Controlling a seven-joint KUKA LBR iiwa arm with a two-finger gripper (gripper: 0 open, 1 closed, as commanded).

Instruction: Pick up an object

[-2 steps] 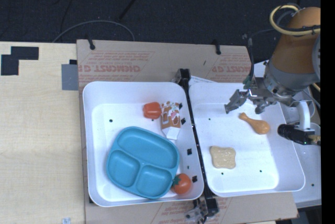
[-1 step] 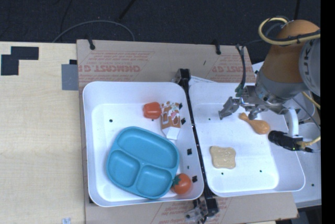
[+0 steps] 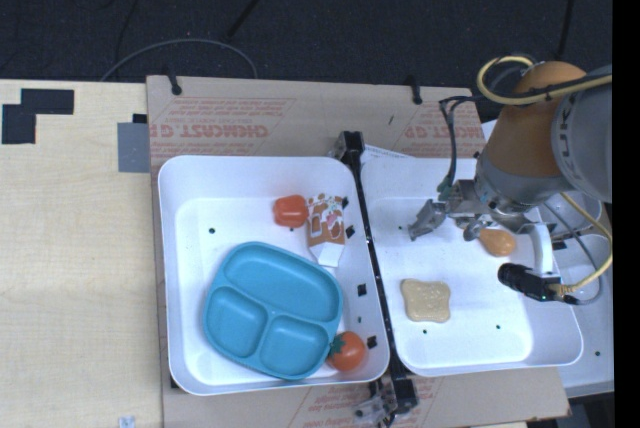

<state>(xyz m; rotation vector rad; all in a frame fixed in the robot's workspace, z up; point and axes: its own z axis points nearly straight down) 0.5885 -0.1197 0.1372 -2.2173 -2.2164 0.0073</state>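
Note:
My gripper (image 3: 447, 223) hangs low over the back of the right bin (image 3: 560, 348). It is open, with one grey finger (image 3: 424, 219) reaching left and the other beside a small tan-orange lump (image 3: 497, 241). That lump lies just right of the fingers, not between them. A tan slice of toast (image 3: 427, 300) lies flat in the right bin, in front of the gripper. The left bin (image 3: 180, 216) holds a blue divided plate (image 3: 272, 310), a red tomato (image 3: 291, 210), a printed snack packet (image 3: 325, 221) and a second tomato (image 3: 347, 351).
A black divider rail (image 3: 367, 256) runs between the two bins. The arm's orange band (image 3: 535, 131) and its cables (image 3: 575, 256) stand over the right bin's far right side. A black part (image 3: 525, 280) juts out under the wrist. Cardboard (image 3: 260, 121) lies beneath the bins.

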